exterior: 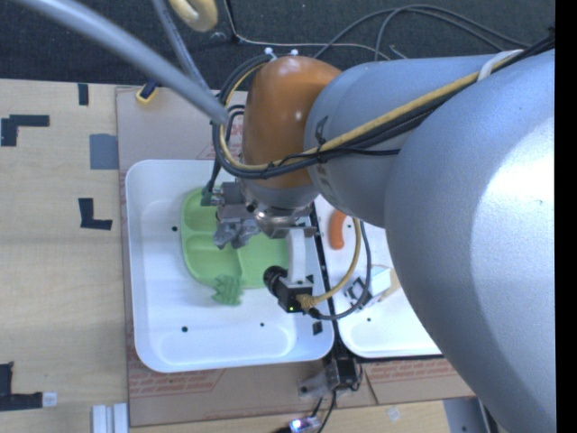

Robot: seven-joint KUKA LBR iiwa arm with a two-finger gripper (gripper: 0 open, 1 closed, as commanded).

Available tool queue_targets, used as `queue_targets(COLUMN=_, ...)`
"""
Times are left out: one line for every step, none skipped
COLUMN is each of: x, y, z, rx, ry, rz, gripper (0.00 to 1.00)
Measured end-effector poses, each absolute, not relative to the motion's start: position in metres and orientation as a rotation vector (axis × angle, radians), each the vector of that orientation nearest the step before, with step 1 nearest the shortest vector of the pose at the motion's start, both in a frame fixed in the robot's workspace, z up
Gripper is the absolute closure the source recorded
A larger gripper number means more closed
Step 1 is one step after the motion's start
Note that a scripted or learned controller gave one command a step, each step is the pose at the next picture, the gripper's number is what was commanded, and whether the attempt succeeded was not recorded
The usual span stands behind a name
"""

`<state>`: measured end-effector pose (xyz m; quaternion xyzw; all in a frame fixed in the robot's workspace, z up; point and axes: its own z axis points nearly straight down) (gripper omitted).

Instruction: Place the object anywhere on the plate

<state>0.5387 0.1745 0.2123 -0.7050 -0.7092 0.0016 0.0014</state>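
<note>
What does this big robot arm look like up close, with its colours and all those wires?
The arm is bulky, smooth and rounded, painted grey, with a glossy orange band above the wrist. Black and yellow cables run along its shell and loop around the wrist. Its gripper is a small grey metal piece.
</note>
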Motion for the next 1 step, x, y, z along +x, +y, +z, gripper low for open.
queue_targets(x=0.5396, y=0.1720, z=0.2126, rx=-2.217, ry=-2.224, rz=0.005, gripper=0.00)
